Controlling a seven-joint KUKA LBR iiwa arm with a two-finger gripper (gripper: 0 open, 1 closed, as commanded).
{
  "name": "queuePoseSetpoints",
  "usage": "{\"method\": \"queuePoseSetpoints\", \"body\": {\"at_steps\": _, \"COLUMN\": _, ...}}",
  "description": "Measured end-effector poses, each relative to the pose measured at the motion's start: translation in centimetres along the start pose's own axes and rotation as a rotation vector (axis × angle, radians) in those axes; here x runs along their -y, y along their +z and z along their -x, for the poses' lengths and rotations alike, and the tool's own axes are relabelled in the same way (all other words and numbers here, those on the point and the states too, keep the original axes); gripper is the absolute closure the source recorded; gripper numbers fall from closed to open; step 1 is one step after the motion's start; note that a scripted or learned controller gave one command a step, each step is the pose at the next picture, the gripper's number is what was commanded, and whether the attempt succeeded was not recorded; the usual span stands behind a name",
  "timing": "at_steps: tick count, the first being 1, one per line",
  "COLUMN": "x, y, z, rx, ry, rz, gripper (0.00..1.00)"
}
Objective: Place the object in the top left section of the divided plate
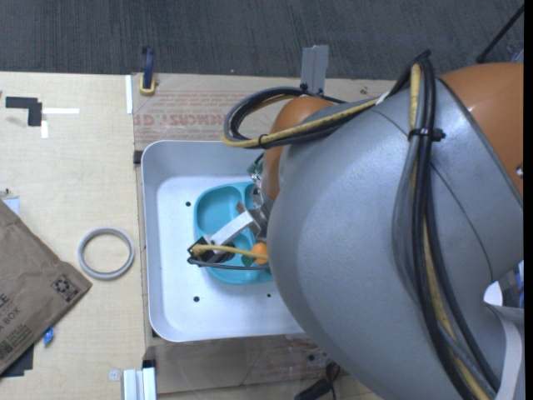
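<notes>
A small orange object (260,249) is lying on the blue divided plate (213,211), at its right edge against the arm (375,223) — which section, I cannot tell. The gripper (259,213) is hanging over the plate; wide or narrow cannot be told. The plate is sitting in the white bin (155,223) — bare floor is showing left and below. A grey ring (107,252) is lying outside on the bench.

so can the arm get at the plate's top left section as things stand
Probably yes. The arm hangs over the blue plate in the white bin, and that section lies bare with nothing standing in the way. The arm hides the plate's right side.
</notes>
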State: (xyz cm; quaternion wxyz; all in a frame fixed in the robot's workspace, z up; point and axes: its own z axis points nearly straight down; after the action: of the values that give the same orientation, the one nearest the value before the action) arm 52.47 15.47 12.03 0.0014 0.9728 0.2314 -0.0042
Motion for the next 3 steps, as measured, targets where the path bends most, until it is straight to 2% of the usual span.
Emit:
{"method": "queuePoseSetpoints", "body": {"at_steps": 1, "x": -7.7, "y": -6.9, "z": 3.4, "rx": -0.002, "ry": -0.301, "rz": 0.000, "gripper": 1.00}}
{"method": "queuePoseSetpoints", "body": {"at_steps": 2, "x": -1.9, "y": -2.3, "z": 2.7, "rx": 0.000, "ry": -0.252, "rz": -0.002, "gripper": 1.00}}
{"method": "queuePoseSetpoints", "body": {"at_steps": 3, "x": -1.6, "y": 1.2, "z": -5.0, "rx": -0.006, "ry": -0.319, "rz": 0.006, "gripper": 1.00}}
